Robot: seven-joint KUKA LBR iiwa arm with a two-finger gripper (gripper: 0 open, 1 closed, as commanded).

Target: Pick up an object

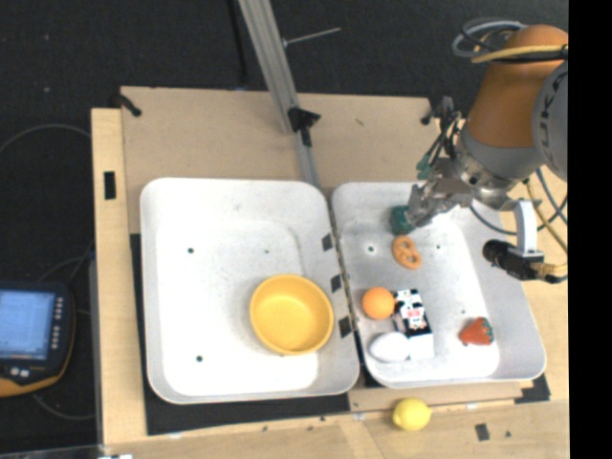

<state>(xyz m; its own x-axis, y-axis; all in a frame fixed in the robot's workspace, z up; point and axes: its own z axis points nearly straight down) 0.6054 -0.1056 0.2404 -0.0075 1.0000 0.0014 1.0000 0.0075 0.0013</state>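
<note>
Pincer (418, 208), fingers' spread impossible to tell, low over the right bin (507, 352), its tip touching or just beside a small teal object (399, 221). This piece looks light, rigid and compact; a grip across its narrow sides seems best. Just below lies a pretzel-like toy (406, 251); farther, an orange ball (378, 303).

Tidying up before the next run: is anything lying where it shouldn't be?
Yes. A lemon lies outside both bins, on the bench just past the near rim of the right bin. The yellow bowl sits properly in the left bin.
</note>
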